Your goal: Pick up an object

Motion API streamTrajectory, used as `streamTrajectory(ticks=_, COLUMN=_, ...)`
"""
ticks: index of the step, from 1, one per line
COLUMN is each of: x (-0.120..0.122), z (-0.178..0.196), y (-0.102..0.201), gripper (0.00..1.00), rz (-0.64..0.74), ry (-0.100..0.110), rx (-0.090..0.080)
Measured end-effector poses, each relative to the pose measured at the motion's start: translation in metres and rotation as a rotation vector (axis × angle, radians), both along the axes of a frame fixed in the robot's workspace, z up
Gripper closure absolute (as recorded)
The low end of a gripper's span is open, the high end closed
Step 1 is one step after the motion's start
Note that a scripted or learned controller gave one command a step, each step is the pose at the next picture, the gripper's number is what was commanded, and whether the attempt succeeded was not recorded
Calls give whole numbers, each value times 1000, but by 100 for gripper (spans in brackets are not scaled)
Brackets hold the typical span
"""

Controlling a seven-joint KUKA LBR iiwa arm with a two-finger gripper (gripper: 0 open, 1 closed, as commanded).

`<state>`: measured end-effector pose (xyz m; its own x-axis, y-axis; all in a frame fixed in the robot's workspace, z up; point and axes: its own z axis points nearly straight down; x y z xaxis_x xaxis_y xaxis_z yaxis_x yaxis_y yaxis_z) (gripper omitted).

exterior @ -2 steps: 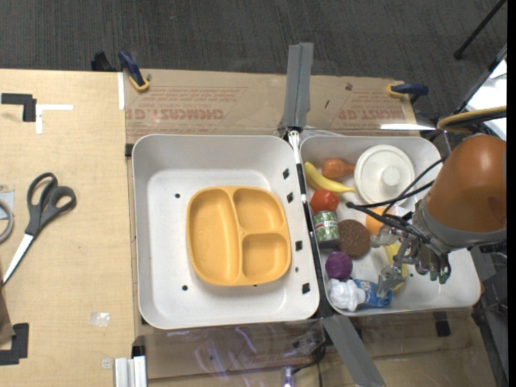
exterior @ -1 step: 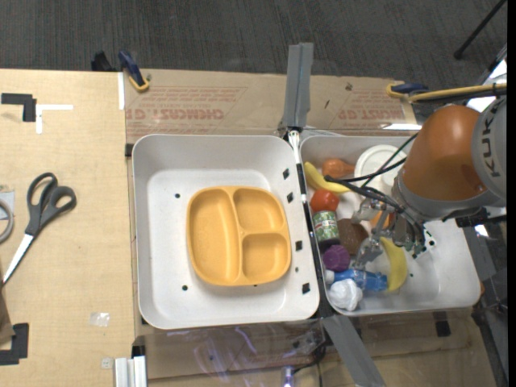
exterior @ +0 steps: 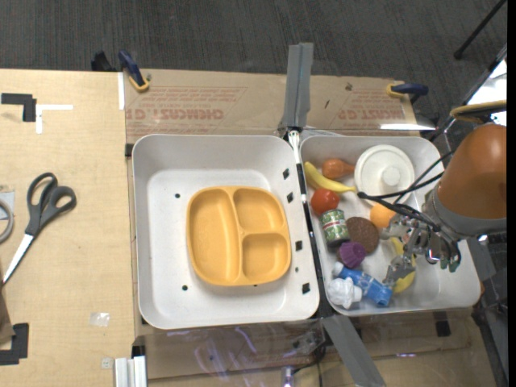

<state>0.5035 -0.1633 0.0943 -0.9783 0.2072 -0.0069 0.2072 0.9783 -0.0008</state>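
A pale wooden bench [exterior: 64, 280] with a sheet of brown cardboard [exterior: 210, 103] taped along its far side carries two shallow white bins under dark carpet at the top of the frame. The left bin [exterior: 153, 240] at centre holds a smooth yellow plastic plate [exterior: 239, 235] with rounded corners, divided into three compartments. The right bin [exterior: 451, 293] is crowded: a round white lid-like dish [exterior: 384, 168] at its upper part, a curved yellow banana [exterior: 324, 181], an orange-brown rounded piece [exterior: 337, 168], a red tomato-like ball [exterior: 325, 200], a small green-labelled can [exterior: 334, 226], a dark brown oval [exterior: 363, 234], a knobbly purple piece [exterior: 351, 254] and a blue-and-white toy [exterior: 359, 287] near the lower edge. The grey arm with its glossy orange band [exterior: 476, 174] reaches in from the right; its metal gripper [exterior: 405, 252] hangs low over the right bin's lower right part, just beside a small yellow object [exterior: 402, 280]. Whether it grips anything cannot be told. Black-handled scissors [exterior: 40, 208] lie at the far left.
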Motion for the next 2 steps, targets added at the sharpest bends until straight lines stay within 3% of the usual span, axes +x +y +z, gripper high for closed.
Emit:
streamTrajectory(ticks=1, x=111, z=0, y=11, gripper=0, rz=-102, ry=2, rx=3)
streamTrajectory(ticks=2, x=123, z=0, y=59, gripper=0, rz=-275, ry=0, rx=3)
